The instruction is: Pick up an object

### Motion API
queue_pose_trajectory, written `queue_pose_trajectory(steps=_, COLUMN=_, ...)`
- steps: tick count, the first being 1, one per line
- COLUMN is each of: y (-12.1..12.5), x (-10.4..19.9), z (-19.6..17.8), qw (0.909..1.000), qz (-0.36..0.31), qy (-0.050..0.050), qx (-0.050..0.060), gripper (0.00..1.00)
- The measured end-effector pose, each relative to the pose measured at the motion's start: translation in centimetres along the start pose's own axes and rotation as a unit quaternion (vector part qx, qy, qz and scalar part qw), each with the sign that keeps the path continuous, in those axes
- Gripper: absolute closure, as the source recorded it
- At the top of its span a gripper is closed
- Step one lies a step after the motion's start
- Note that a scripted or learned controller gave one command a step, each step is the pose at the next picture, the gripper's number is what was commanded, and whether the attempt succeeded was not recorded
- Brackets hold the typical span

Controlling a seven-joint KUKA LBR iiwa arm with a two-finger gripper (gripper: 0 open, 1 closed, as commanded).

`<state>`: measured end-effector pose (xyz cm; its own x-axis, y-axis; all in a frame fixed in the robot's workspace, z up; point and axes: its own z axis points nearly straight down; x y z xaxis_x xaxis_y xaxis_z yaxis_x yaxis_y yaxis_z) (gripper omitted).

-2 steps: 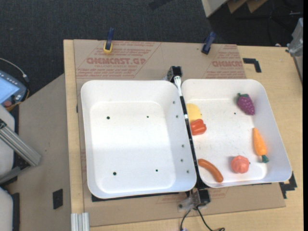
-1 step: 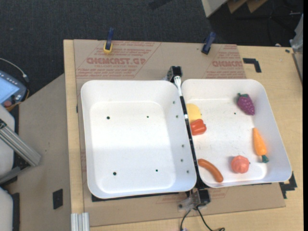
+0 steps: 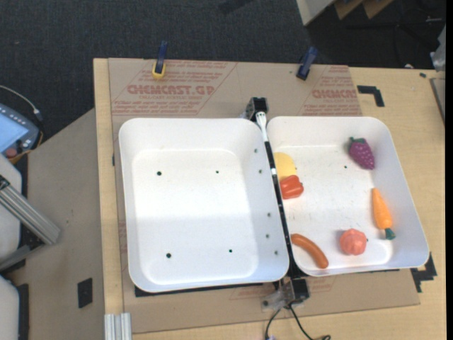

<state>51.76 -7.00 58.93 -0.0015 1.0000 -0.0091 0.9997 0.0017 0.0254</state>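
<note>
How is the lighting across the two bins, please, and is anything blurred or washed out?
Camera view: lighting is fairly even and soft; the left bin shows a dimmer band across its upper floor and a brighter lower half. The right bin looks bright, nearly washed out, yet the grapes, carrot and sausage stay sharp, casting faint shadows.

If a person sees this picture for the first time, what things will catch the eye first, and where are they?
The bright toy foods in the right bin stand out first: purple grapes at its far right, an orange carrot along its right side, a pink round fruit and a sausage near its front edge. A yellow piece and a red piece sit against its left wall, touching. The large left bin shows its white floor.
</note>
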Motion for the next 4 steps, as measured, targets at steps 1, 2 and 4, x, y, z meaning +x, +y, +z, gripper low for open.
queue_pose_trajectory(steps=1, y=0.1, x=0.0, z=-1.1, qw=1.0000, qz=0.000, qy=-0.001, qx=-0.002, gripper=1.00)
queue_pose_trajectory(steps=2, y=0.2, x=0.0, z=-2.1, qw=1.0000, qz=0.000, qy=-0.002, qx=-0.005, gripper=1.00)
queue_pose_trajectory(steps=4, y=0.4, x=0.0, z=-4.3, qw=0.9999, qz=0.000, qy=-0.003, qx=-0.010, gripper=1.00)
